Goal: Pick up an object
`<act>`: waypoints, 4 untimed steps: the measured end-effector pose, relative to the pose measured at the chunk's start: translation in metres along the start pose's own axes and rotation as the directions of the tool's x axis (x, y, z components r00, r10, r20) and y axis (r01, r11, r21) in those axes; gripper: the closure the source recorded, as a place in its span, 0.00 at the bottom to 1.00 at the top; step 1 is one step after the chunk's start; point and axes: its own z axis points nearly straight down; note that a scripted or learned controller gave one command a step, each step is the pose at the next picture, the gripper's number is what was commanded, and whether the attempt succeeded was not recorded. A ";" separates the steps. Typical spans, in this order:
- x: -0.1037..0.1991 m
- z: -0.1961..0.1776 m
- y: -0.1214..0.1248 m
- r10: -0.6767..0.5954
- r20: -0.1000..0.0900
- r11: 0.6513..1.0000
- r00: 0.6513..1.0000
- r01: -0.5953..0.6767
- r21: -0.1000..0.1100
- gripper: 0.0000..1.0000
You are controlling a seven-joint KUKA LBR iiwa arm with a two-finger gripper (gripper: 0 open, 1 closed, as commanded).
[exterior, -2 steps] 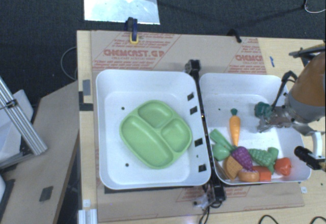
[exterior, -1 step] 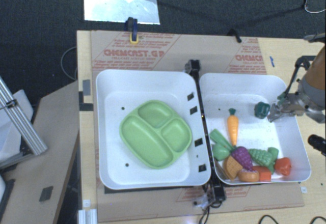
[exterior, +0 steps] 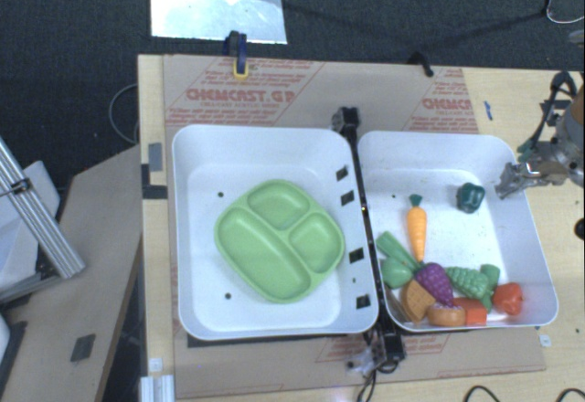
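Glossy plastic green tray [exterior: 279, 243]

Arm enters from the right edge of the camera view, at mid-height of the frame; only its end section is in frame. Wrist body sits at the far right, partly cut off by the frame edge. Gripper [exterior: 508, 181] extends leftward from the wrist, roughly level, metal fingers pointing left. Nothing visible between the fingertips. Finger spacing too small and blurred to judge.
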 end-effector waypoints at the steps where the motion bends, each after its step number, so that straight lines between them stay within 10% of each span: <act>1: 0.000 -0.008 0.001 0.000 -0.002 1.000 1.000 0.000 0.004 1.00; 3: 0.117 0.001 0.001 -0.001 -0.003 1.000 1.000 0.001 0.006 1.00; 4: 0.129 -0.017 0.000 -0.001 -0.003 1.000 1.000 0.001 0.005 1.00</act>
